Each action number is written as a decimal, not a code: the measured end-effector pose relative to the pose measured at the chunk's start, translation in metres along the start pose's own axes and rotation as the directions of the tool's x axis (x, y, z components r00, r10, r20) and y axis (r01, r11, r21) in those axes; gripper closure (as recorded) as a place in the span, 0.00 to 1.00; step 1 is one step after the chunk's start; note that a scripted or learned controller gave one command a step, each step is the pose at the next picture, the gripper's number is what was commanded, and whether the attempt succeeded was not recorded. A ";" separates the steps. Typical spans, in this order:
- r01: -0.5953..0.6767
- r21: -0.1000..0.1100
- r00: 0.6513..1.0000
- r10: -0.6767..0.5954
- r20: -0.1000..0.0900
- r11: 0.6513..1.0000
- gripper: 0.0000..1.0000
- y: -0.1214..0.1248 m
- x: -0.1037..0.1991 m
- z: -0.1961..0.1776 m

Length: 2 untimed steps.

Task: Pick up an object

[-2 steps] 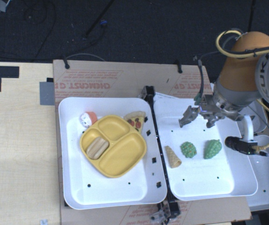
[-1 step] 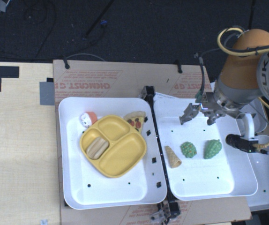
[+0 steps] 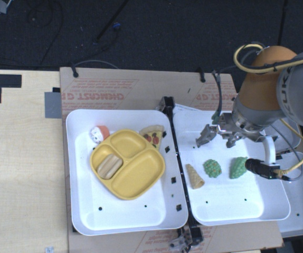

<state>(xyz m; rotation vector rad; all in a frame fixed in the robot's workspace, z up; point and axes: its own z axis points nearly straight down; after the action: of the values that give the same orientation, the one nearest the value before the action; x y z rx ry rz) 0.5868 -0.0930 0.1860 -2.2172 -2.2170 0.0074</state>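
In the right bin (image 3: 246, 210) lie a tan cone (image 3: 195, 176), a round green broccoli-like piece (image 3: 211, 168) and a lighter green bumpy piece (image 3: 238, 167). My gripper (image 3: 218, 139) hangs over the far part of this bin, just beyond the two green pieces. It is open, its fingers spread wide with nothing between them. The grey wrist and orange band rise behind it at the right.
The left bin (image 3: 83, 204) holds a yellow divided plate (image 3: 141, 173) with a tan bun (image 3: 108, 166) in one compartment. A pizza slice (image 3: 152, 136) and a small white-and-red toy (image 3: 98, 134) lie beside the plate. A black divider (image 3: 175, 157) separates the bins.
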 end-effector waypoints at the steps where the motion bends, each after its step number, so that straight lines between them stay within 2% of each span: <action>1: -0.001 -0.001 1.000 0.001 0.000 1.000 0.00 0.001 -0.006 0.045; 2: -0.001 0.000 1.000 0.001 0.000 1.000 0.00 0.000 -0.005 0.099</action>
<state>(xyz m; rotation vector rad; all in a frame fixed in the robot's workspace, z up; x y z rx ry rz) 0.5861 -0.0977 0.0871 -2.2175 -2.2159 0.0074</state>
